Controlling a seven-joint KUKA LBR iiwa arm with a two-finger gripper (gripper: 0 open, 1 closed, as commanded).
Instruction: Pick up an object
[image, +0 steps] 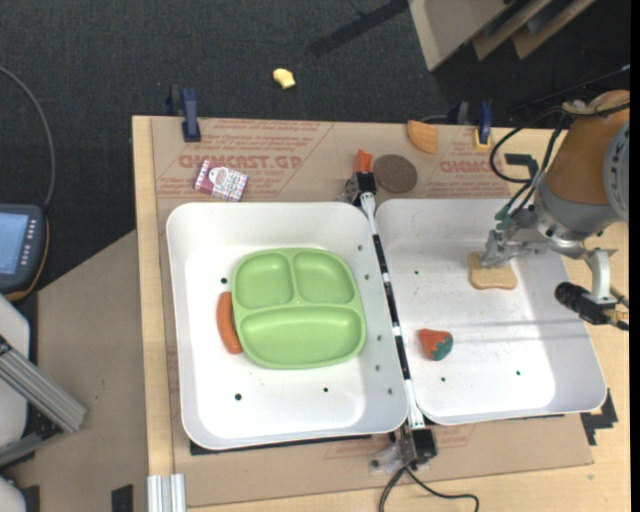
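Currently the claw (499, 252) is hovering directly over the tan toast slice (494, 276) in the right bin (560, 390), whose long axis is running left-right, though I cannot tell how the claw is set.

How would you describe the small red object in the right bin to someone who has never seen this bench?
Find the right white bin. Near its lower left lies a small strawberry toy, red with a green end. Its only bin-mate, a tan bread slice, sits higher, under the end effector.
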